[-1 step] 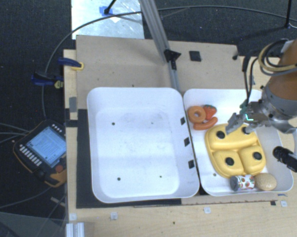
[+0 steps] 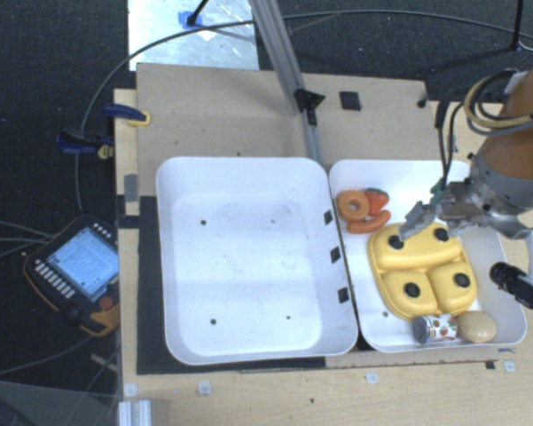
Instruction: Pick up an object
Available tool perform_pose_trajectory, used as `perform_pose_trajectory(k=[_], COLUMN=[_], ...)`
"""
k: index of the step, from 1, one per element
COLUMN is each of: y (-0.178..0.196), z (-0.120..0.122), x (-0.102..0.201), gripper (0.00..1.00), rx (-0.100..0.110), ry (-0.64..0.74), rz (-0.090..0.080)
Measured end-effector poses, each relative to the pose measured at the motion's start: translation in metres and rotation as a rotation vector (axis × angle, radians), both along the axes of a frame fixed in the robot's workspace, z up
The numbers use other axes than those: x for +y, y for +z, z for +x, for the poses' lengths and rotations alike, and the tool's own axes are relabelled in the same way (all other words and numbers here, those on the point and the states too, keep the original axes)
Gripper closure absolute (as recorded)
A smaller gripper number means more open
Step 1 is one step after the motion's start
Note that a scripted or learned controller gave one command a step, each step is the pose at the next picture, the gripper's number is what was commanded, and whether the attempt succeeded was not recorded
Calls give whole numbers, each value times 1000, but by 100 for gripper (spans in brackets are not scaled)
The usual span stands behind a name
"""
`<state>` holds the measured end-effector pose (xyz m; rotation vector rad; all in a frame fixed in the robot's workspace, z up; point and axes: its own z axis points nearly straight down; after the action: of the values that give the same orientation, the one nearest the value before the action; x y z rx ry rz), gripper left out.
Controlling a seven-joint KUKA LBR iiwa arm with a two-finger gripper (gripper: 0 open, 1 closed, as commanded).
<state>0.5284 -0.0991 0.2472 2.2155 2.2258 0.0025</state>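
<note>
The pincer point(image 2: 419, 220) is seen low over the right bin point(image 2: 348, 185), at the top edge of a big yellow toy point(image 2: 421, 273). Its grey tip is right at the yellow toy, near one of the toy's black dots. Whether the pincer is open or closed cannot be told, and nothing is seen held in it. The arm point(image 2: 505, 149) is seen coming in from the right, with its orange part above the pincer.

The yellow toy is found in the middle of the right bin. Just to its upper left, an orange ring point(image 2: 353, 206) is seen lying beside an orange sausage shape point(image 2: 369, 224), close to the bin's left wall. Below the yellow toy, at the bin's front edge, a small can point(image 2: 433, 329) is laid on its side, and a tan egg-like ball point(image 2: 477, 327) is set just beside it.

The left bin point(image 2: 248, 256) is placed right next to the right bin.
</note>
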Motion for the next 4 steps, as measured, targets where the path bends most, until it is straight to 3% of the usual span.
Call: perform_pose_trajectory(k=[2, 3, 4], y=[-104, -150, -134], z=[1, 4, 8], x=[1, -2, 0], gripper=[0, 0, 100], rx=[6, -9, -21], ry=[-4, -5, -2], rz=[1, -6, -4])
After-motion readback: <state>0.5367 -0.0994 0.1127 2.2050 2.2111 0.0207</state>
